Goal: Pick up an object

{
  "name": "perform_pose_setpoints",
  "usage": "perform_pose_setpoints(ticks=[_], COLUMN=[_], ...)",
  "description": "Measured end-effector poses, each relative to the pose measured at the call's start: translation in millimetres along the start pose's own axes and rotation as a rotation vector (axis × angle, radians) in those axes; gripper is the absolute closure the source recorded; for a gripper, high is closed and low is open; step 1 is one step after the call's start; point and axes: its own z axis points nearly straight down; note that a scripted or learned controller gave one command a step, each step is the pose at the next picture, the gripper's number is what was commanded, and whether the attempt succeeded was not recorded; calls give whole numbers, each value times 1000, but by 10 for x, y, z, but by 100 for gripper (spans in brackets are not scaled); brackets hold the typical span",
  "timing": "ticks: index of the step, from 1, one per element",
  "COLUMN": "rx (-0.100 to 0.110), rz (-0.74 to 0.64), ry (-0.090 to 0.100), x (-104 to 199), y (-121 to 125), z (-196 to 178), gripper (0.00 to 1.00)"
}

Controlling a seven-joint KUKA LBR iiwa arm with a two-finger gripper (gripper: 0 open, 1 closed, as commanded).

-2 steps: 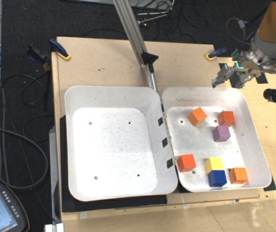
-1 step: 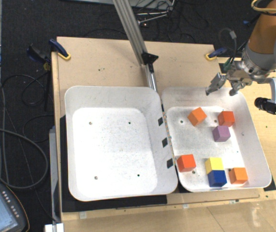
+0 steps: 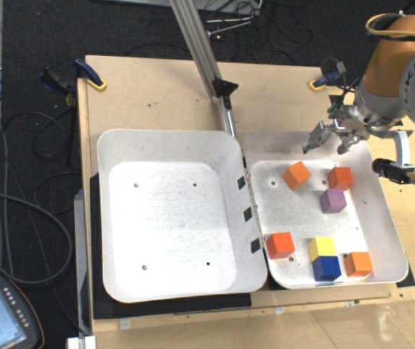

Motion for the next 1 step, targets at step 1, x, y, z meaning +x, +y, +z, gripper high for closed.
perform_pose_setpoints(ticks=[1], rx=[1], rz=[-2], ry=[1], x=[14], y=[-7], z=[538], gripper=[0])
